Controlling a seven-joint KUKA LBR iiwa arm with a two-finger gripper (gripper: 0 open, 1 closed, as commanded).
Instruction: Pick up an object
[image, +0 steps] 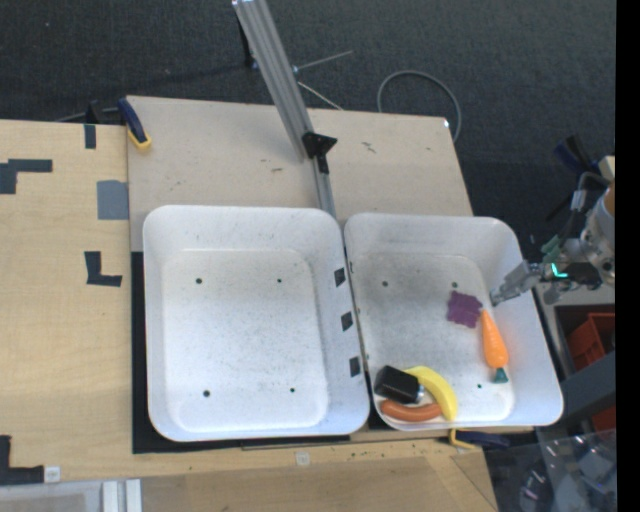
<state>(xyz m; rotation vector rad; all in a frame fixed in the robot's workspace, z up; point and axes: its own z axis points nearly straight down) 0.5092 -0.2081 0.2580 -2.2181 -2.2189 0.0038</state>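
The right bin (420, 250) holds several small objects. A purple piece (463, 308) lies near its right side, with an orange carrot toy (493, 343) just below it. At the front edge lie a yellow banana (437, 388), a black block (397, 384) and a red sausage-like piece (408, 410). My gripper (503, 288) hangs over the right bin's right rim, just up and right of the purple piece and apart from it. Nothing shows in its grasp.
The left bin (160, 300) stands beside the right one, the two meeting at a ridge. A slanted metal rail (290, 90) runs down from the top to the bins' junction. The arm's wrist (590, 250) stands at the right edge.
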